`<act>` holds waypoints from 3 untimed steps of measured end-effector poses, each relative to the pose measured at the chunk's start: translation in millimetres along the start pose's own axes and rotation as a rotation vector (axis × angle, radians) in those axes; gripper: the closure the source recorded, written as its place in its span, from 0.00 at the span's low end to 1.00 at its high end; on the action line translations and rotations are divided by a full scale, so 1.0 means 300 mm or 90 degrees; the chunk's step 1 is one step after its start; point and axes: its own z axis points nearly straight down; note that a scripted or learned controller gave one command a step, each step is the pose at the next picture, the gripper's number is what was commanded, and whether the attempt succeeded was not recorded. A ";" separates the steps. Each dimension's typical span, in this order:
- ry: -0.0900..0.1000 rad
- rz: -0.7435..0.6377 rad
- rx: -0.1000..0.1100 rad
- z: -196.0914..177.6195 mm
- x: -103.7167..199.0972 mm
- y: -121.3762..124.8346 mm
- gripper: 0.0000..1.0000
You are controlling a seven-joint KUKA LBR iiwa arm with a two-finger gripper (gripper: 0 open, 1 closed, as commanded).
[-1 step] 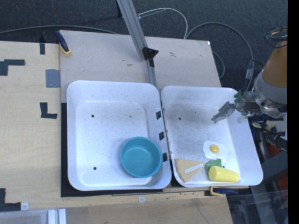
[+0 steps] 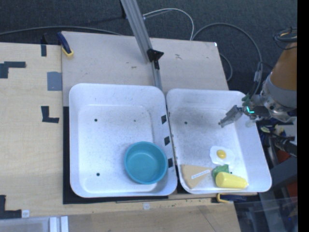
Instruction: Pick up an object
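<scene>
— camera view, far left: what sits there?
— pale wooden bench (image 2: pixel 29 144) with dark tape marks, then a yellow-and-blue clamp (image 2: pixel 65 45) at the corner of a beige board (image 2: pixel 111 62).

— and next along?
— left shallow white plastic bin (image 2: pixel 96 105), holding a round blue plastic bowl (image 2: pixel 145 162) near its front right corner, upright, mouth up.

— above that?
— slanted grey metal pole (image 2: pixel 137 21) running down to the seam between the bins.

— moving right?
— right shallow white plastic bin (image 2: pixel 193 124), touching the left one. along its front wall: a tan cheese-like wedge (image 2: pixel 194 175), then a small green piece (image 2: pixel 221 169) just beside a yellow corn-shaped toy (image 2: pixel 231 180). slightly behind those, a white fried-egg toy with a yellow yolk (image 2: pixel 221 154).

— and the arm?
— enters from the right, orange band at the frame edge. dark two-finger gripper (image 2: pixel 226 121) poised over the right bin's back right part, well apart from the toys. nothing visible between the tips; cannot tell whether spread or closed.
</scene>
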 end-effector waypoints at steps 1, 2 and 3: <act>0.000 0.000 0.003 0.159 0.017 -0.028 0.00; 0.000 0.001 0.004 0.331 -0.015 -0.039 0.00; -0.003 0.001 -0.003 0.497 -0.016 -0.035 0.00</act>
